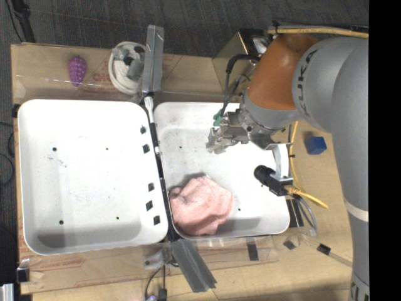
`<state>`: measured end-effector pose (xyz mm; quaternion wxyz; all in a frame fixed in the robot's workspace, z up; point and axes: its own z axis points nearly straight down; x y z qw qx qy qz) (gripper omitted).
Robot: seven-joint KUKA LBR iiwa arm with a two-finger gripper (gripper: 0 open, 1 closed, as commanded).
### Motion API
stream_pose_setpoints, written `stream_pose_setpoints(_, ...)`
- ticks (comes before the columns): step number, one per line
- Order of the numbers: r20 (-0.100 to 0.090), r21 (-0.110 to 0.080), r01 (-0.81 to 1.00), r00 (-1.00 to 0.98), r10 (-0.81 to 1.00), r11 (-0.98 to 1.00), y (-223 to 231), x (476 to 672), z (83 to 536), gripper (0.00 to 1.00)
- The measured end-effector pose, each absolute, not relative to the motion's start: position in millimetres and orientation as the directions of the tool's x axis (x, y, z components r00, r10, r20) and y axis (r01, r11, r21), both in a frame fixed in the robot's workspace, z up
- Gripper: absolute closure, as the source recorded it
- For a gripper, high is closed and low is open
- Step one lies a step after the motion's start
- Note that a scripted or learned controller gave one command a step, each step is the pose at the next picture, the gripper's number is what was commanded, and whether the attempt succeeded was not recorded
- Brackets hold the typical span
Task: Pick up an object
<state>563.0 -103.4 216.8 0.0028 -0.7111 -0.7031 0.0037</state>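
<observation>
- The arm [326, 80] comes in from the right of the camera view, grey with its orange band [282, 74] above the wrist, and hangs over the upper part of the right bin [188, 115]
- The gripper [219, 140] sits at the arm's end, pointing towards the left and down over the white floor of that bin, near its upper middle
- Whether the gripper is apart or together I cannot tell; its tip is a small blur of metal seen from above, and nothing shows clamped in it
- The pink cloth [199, 204], a crumpled soft lump, lies in the lower left part of the right bin, close against the divider [156, 168] between the two bins and near the bin's lower wall
- The cloth is below the gripper and a little to its left in the view, well apart from it, with bare white bin floor between them
- A black cylindrical part [270, 177] with a yellow cable juts over the right side of the same bin, to the right of the cloth
- The left bin [81, 174] lies beside it, white with a few dark specks
- On the bench above the left bin lie a small purple object [77, 69] and a white coil [127, 66]; a blue block [316, 145] sits on the bench right of the right bin
</observation>
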Motion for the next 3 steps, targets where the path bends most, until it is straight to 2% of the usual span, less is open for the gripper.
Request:
stream_pose_setpoints(1, -0.002, -0.009, 1.0, 0.011, 1.0, -0.011, -103.3, 563.1, 216.9, 0.0)
stream_pose_setpoints(2, 0.001, -0.002, 1.0, -0.003, 1.0, 0.003, -101.8, 518.6, 92.2, 0.0)
stream_pose_setpoints(3, 0.001, -0.003, 0.997, -0.08, 0.997, 0.08, -41.1, 550.1, 191.2, 0.0)
